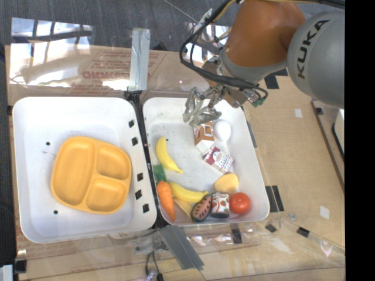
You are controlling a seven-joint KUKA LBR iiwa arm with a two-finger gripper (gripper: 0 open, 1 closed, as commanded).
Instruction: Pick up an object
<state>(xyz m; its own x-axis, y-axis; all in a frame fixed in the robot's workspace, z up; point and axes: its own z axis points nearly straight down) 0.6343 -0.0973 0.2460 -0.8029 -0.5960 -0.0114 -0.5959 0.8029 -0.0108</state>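
While the gripper [198, 111] hangs over the far end of the right bin [256, 174], its metal fingers [191, 105] splay downward with a visible gap between them, and nothing sits in that gap, so the jaws read as spread and empty. Just below and to the right of the fingertips stands a small brown carton [204, 134], close to the tips; whether they touch it cannot be told from this angle. Beside the carton on the right lies a white egg [223, 130], and nearer still a red and white packet [218, 159] rests flat on the bin floor.

Further out, a banana [166, 155] lies toward the left wall of the same bin. The near end is crowded: a carrot [165, 199], a second banana [186, 192], a lemon [227, 184], a small can [220, 205], a dark oval fruit slice [201, 209] and a tomato [239, 203], all packed close together. A green piece [159, 172] sits against the left wall, above the carrot.

The left bin [29, 116] holds a yellow divided tray [91, 174], well apart from the arm [263, 31].

As a judgement, the pick is not yet made: every object rests in a bin and none is lifted. What remains is to close on something, most likely the carton or the egg given where the fingers point, and then raise it clear. The tight spacing of carton and egg could make the fingers nudge one while seeking the other.
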